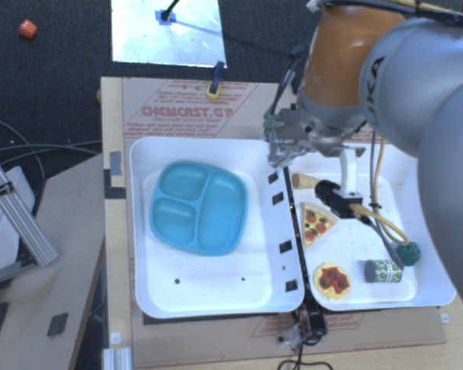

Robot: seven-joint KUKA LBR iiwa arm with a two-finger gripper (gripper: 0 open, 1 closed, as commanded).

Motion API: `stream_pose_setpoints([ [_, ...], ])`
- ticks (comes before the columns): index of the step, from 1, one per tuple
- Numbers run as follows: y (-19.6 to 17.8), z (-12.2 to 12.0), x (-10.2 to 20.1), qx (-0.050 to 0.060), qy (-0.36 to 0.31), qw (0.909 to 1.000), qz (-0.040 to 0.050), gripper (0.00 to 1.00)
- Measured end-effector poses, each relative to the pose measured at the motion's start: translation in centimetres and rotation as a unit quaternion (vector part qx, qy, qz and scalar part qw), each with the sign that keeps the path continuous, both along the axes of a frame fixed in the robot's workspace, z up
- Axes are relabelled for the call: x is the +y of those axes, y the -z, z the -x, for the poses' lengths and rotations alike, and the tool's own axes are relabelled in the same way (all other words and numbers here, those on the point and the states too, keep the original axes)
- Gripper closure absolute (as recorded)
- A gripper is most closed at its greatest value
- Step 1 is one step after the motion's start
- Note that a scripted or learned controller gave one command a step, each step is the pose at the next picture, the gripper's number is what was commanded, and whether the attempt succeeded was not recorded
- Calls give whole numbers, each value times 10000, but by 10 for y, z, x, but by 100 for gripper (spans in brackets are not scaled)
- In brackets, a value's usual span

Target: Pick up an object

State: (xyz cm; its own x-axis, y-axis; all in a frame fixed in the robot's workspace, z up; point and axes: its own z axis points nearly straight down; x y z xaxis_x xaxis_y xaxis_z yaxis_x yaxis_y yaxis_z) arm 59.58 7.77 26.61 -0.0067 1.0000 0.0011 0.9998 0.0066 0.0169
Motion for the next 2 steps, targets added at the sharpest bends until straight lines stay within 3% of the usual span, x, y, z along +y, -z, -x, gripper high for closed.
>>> stream_pose_setpoints([
  [1,76,-26,26,96,3,10000,4,100],
  [2,64,-43,97,57,-9,10000,-5,100],
])
